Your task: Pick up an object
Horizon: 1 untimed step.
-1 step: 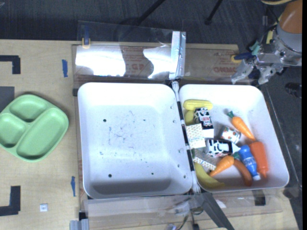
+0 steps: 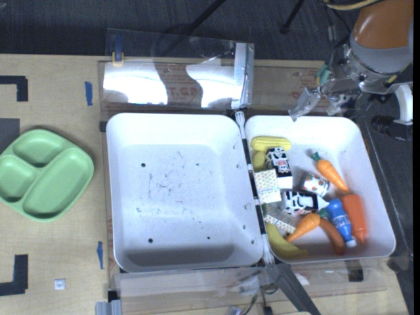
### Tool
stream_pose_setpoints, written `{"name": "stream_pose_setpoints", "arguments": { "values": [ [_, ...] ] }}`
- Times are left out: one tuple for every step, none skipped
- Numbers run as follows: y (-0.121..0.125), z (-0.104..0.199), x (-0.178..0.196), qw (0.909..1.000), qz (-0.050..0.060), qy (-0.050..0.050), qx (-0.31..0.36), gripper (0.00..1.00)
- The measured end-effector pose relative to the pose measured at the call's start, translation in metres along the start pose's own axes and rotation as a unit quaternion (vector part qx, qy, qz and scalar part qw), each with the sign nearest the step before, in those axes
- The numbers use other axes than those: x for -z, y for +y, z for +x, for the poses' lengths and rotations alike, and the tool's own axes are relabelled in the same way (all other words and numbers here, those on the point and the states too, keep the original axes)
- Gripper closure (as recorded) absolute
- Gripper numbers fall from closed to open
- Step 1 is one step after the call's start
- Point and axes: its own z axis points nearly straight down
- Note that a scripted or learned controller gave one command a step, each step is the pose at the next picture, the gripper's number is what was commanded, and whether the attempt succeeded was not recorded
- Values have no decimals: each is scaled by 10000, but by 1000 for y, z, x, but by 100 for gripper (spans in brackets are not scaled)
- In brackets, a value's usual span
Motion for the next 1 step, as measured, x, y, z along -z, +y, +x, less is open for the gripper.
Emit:
{"name": "stream_pose_setpoints", "arguments": {
  "values": [
    [-83,-42,-81,9986,-6,-3,-520,0]
  ]
}}
